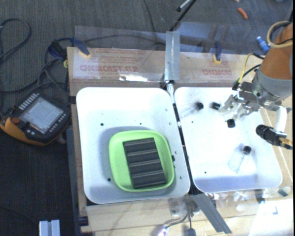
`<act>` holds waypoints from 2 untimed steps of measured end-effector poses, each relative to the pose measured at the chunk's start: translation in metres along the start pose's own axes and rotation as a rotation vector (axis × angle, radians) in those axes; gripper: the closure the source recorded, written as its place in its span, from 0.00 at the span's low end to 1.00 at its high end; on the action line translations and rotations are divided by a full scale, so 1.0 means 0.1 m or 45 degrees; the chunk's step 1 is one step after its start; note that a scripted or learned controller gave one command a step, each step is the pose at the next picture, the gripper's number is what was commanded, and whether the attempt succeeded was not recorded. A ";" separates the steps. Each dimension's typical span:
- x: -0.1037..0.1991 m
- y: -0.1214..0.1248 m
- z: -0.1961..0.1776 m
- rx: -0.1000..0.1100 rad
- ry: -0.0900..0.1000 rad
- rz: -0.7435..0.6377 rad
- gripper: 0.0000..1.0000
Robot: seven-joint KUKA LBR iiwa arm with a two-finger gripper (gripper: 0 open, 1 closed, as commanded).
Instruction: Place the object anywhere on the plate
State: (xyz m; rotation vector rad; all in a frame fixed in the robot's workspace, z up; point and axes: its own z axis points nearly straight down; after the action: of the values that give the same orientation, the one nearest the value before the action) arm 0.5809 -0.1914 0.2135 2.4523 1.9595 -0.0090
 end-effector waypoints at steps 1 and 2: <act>0.00 0.00 0.00 0.000 0.000 0.000 0.00; 0.57 0.35 -0.53 -0.004 0.002 -0.250 0.00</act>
State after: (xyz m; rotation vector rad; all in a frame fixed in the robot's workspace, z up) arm 0.6277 -0.1433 0.2662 2.2481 2.1899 -0.0042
